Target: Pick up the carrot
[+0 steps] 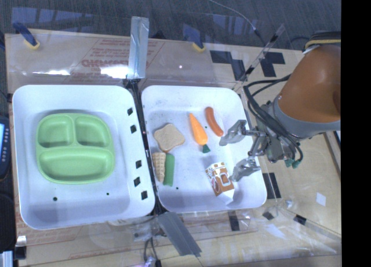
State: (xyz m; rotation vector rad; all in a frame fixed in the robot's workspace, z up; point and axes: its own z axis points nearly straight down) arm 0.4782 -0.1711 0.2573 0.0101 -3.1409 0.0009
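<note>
The carrot (198,130), orange with a small green tip, lies in the middle of the right bin (174,199), pointing up and left. My gripper (237,151) hovers to the carrot's right, near the bin's right wall, open, with one finger (232,132) up by the sausage and the other (243,170) over the brown carton. Nothing is between the fingers.
In the right bin also lie an orange sausage (214,121), a slice of toast (168,137), a waffle piece (158,165), a green stick (169,169) and a brown-and-white carton (219,179). The left bin (23,202) holds a green divided plate (75,147).
</note>
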